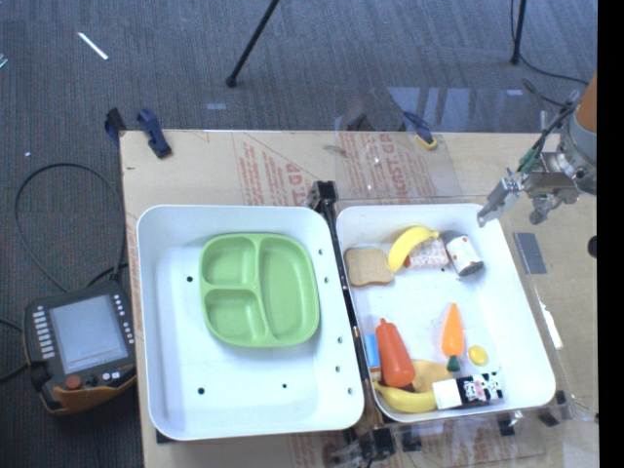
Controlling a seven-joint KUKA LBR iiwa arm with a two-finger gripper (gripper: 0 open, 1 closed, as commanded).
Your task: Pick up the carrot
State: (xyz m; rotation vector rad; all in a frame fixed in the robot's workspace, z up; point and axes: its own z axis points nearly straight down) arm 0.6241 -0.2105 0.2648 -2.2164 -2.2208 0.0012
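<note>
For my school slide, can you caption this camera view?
Gripper hovers at the right bin's far corner, carrot not yet picked up.

The arm (585, 115) is cut off by the right edge of the camera view, so that little beyond its orange band and wrist is seen; the pincer (499, 201) is too small and blurred for its fingers to be made out. A yellow banana (408, 399) at the near edge of the right bin (517, 291) is partly covered by an orange-red bottle (394, 354) and a small white box (448, 394). The print on the black-and-white carton (483, 389) cannot be read. The near edge of the bench (244, 164) is cropped by the bottom of the frame
</note>
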